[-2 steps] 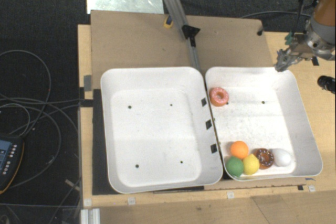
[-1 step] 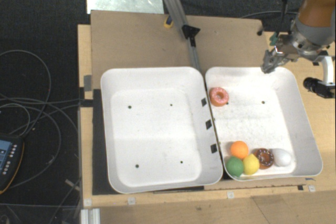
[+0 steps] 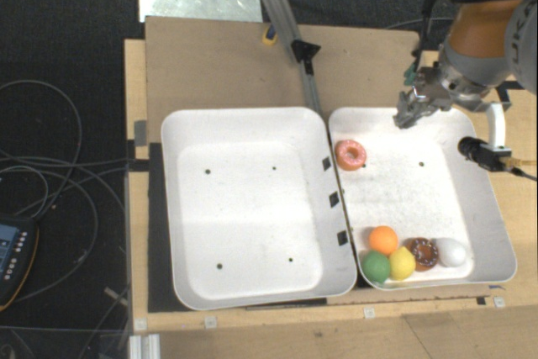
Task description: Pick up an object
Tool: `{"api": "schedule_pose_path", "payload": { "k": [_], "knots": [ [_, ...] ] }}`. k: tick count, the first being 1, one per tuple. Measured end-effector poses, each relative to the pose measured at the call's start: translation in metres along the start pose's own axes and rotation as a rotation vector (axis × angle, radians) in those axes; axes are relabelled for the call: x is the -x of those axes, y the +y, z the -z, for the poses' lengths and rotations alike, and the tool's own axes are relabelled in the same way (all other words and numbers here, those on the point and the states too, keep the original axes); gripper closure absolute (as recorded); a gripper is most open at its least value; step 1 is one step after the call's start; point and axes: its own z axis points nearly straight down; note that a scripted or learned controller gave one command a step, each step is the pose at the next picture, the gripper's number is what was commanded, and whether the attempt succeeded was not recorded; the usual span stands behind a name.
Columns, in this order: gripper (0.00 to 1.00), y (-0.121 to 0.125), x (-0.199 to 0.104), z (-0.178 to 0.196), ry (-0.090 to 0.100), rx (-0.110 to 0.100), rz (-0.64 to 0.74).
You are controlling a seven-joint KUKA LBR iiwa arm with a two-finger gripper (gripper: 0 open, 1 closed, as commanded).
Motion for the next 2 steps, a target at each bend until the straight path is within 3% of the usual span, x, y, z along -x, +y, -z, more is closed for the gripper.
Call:
{"api": "schedule_pose_path", "payload": {
  "k": [2],
  "knots": [
    [1.0,-0.021,-0.092,0.003,0.0,0.0,0.0]
  ]
}}
